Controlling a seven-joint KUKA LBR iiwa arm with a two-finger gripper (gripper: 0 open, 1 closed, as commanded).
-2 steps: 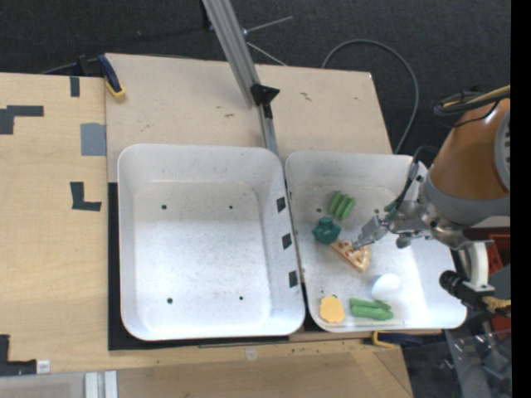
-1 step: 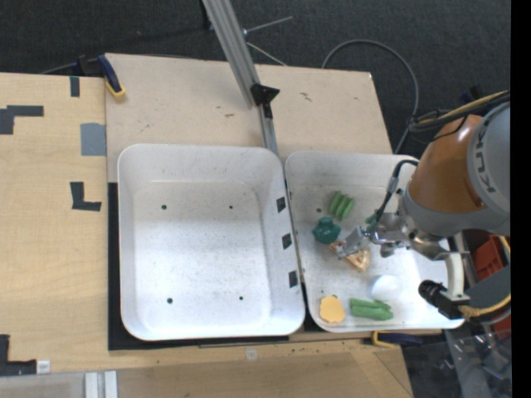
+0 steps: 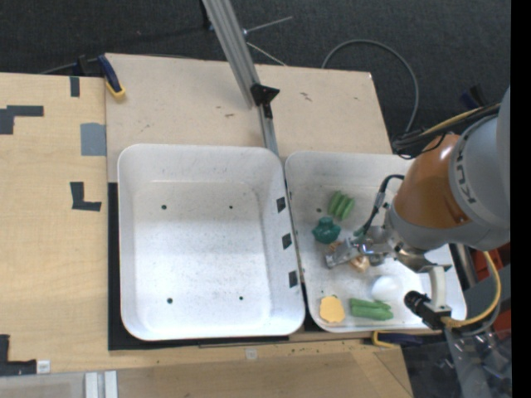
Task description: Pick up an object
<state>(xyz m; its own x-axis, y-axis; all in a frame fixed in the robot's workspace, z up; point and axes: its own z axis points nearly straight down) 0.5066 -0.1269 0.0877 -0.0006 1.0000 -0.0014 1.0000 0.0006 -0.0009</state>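
Observation:
My gripper (image 3: 347, 255) is low inside the right bin (image 3: 303, 191), near its middle, with the grey arm and orange band reaching in from the right. Just up and left of the gripper lies a teal object (image 3: 325, 230), close to touching it. A small tan piece (image 3: 359, 264) sits right at the gripper's lower side. A ridged green object (image 3: 341, 204) lies farther back. Toward the front are a white ball (image 3: 384, 287), a long green object (image 3: 370, 308) and a yellow-orange piece (image 3: 332, 309).
The left bin (image 3: 133, 222) stands beside the right one, their walls meeting near black clips (image 3: 286, 240). A slanted metal pole (image 3: 236, 44) rises behind the bins. A black cable (image 3: 390, 60) loops at the back right.

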